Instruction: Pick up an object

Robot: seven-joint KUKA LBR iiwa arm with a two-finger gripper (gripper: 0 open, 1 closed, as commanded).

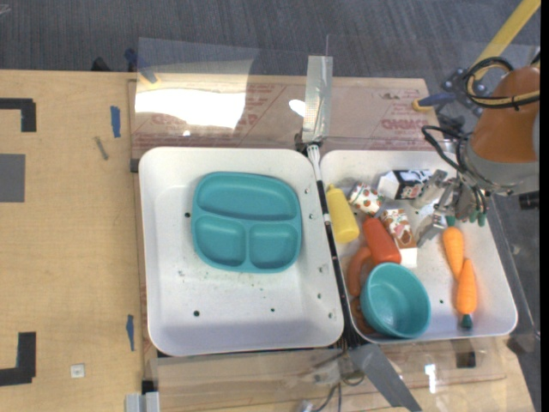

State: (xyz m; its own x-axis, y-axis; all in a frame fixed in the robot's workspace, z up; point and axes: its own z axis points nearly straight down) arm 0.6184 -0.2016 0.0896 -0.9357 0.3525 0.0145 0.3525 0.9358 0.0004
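Note:
My gripper [440, 215] hangs over the back right part of the right bin [502, 320], below the orange-banded wrist. Just under it lie two orange carrots, one [452, 249] close to its tip and a second [466, 288] nearer the front. A black-and-white carton [403, 184] and two small white red-spotted packs [366, 198] [397, 225] lie to its left. Further left are a yellow bottle [341, 215] and a red-orange piece [380, 239]. A teal bowl [395, 299] stands at the bin's front. Nothing shows as lifted off the bin floor.
The left bin [163, 299] holds a teal divided plate [246, 221]. An orange piece [356, 275] lies partly under the teal bowl. A clear upright divider [317, 97] stands behind the bins. Black cables [450, 131] trail from the arm at the right.

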